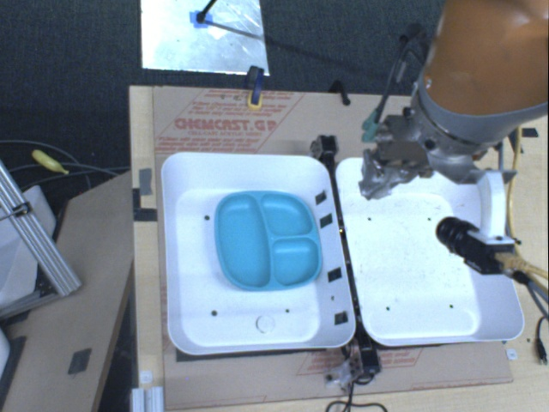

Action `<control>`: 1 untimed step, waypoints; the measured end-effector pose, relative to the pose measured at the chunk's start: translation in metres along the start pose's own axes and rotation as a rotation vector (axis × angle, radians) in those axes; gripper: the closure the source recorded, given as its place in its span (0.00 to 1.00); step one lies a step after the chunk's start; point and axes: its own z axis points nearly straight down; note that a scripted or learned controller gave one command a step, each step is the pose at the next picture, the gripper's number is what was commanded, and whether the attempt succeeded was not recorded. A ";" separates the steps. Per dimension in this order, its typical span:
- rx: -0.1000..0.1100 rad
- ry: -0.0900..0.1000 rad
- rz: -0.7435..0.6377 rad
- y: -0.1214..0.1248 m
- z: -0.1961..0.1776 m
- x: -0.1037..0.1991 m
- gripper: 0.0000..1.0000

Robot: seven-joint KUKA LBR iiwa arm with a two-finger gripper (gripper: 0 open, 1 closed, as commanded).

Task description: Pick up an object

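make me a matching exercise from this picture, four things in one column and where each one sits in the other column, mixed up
Column one
1. blue divided plate
2. gripper
3. cardboard sheet with red print
4. silvery sheet

Column two
A. lying under both bins
B. on the dark carpet, past the bench's far edge
C. inside the left bin
D. over the right bin, at its far corner next to the other bin

Pairs: 1-C, 2-D, 3-A, 4-B
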 end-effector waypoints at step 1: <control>-0.003 0.004 -0.015 -0.001 -0.005 0.072 1.00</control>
